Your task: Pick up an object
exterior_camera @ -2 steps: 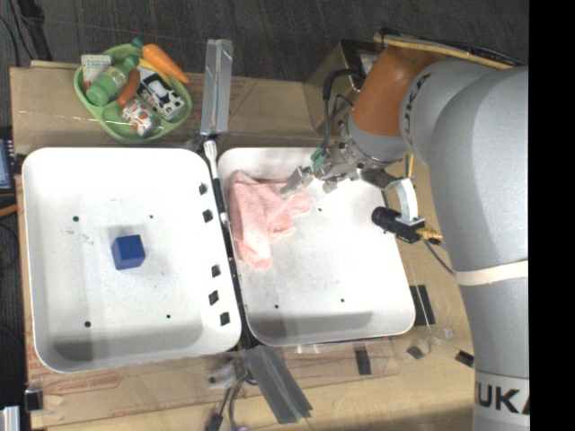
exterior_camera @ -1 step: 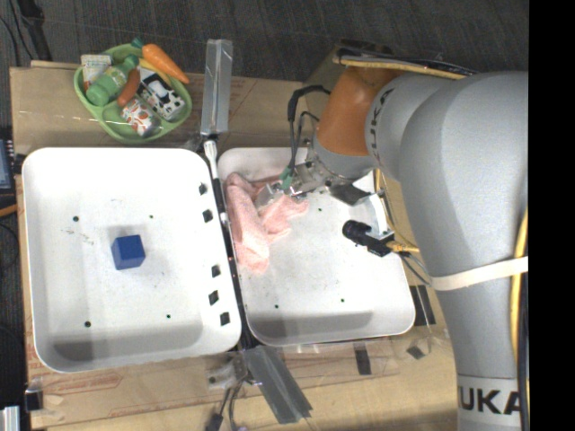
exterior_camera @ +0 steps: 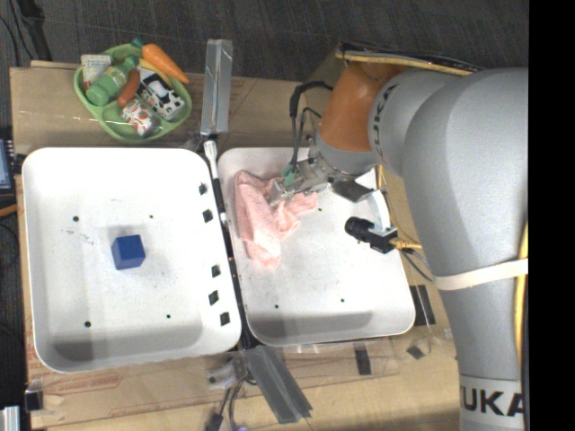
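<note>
two white bins (exterior_camera: 54, 178), one blue cube (exterior_camera: 128, 251), one pink cloth (exterior_camera: 260, 215), one green bowl (exterior_camera: 101, 115)

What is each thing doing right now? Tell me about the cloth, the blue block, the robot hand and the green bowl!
Pink cloth: crumpled, lying in the right bin, its upper right end under the gripper.
Blue block: sitting flat in the left bin, alone.
Gripper: down on the cloth's edge; its grip is hidden.
Green bowl: upright behind the left bin, heaped with toy food.

Grey arm (exterior_camera: 449, 169) (orange wrist band)
</note>
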`<state>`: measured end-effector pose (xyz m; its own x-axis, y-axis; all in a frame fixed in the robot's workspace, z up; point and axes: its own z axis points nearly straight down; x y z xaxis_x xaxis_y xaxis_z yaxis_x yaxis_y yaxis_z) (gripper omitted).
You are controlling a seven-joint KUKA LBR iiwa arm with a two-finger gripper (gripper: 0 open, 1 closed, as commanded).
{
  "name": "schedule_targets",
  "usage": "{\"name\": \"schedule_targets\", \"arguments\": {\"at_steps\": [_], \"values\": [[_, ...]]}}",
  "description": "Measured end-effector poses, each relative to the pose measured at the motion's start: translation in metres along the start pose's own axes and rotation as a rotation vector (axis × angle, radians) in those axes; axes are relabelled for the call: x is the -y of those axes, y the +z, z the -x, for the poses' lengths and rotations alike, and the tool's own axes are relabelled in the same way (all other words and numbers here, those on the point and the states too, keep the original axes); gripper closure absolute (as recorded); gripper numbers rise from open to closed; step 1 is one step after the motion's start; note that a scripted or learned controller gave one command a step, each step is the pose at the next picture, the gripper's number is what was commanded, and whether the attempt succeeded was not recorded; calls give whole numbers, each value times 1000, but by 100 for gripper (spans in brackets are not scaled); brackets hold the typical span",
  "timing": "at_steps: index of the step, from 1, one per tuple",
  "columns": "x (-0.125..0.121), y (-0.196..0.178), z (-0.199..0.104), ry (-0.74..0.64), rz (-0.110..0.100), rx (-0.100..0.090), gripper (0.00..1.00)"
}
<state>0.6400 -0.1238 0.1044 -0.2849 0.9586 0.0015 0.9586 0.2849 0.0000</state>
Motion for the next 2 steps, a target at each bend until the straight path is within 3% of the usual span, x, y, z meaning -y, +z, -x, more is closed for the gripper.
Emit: {"name": "schedule_targets", "arguments": {"at_steps": [1,2], "values": [[-25,-124,-49,50,-1,1,100],[-10,-87,-55,-62,-4,0,100]]}}
